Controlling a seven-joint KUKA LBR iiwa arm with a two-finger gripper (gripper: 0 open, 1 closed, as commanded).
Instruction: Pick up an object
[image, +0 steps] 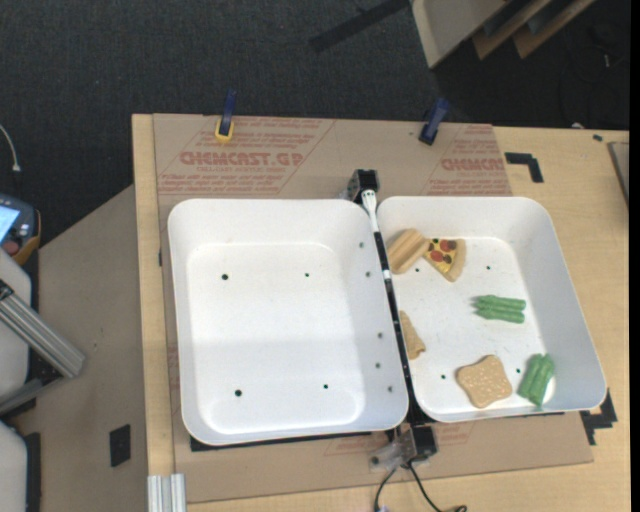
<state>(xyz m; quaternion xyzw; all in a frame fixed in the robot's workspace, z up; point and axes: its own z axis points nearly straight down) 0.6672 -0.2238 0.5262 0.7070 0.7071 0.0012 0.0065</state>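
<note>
The right bin (560, 290) holds several toy foods. A tan bread roll (405, 250) lies at its far left, with a pizza slice (446, 256) just beside it. A green bean pod (499, 308) rests near the middle. Another tan piece (411, 336) leans on the left wall. A slice of toast (485, 381) sits near the front, and a second green pod (537, 379) lies to its right by the front corner.
The left bin (200, 330) stands beside the right one on a cardboard sheet (300, 150). A yellow-blue clamp (226, 122) and a blue clamp (434, 121) hold the sheet's far edge. A metal rail (40, 335) slants at the left.
</note>
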